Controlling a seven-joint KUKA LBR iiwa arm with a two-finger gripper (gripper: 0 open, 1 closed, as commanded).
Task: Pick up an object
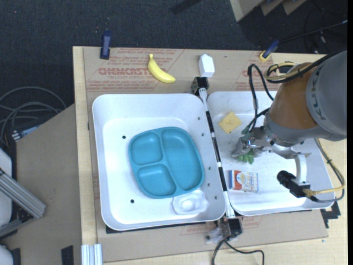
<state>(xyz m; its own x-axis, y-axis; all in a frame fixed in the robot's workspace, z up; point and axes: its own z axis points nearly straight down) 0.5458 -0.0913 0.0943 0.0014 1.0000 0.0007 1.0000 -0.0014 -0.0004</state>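
Observation:
My gripper is low in the right bin, near its left wall. A small green object pokes out just below the gripper's tip, touching or very close to it. A yellow block lies a little above the gripper, at the back of the bin. In front of the gripper a flat white packet with red and blue print rests on the bin floor. The grey arm with its orange band covers the right half of this bin.
The left bin holds a blue divided plate and a clear lidded cup at its front. A banana lies on the bench behind the bins. Cables hang near the arm.

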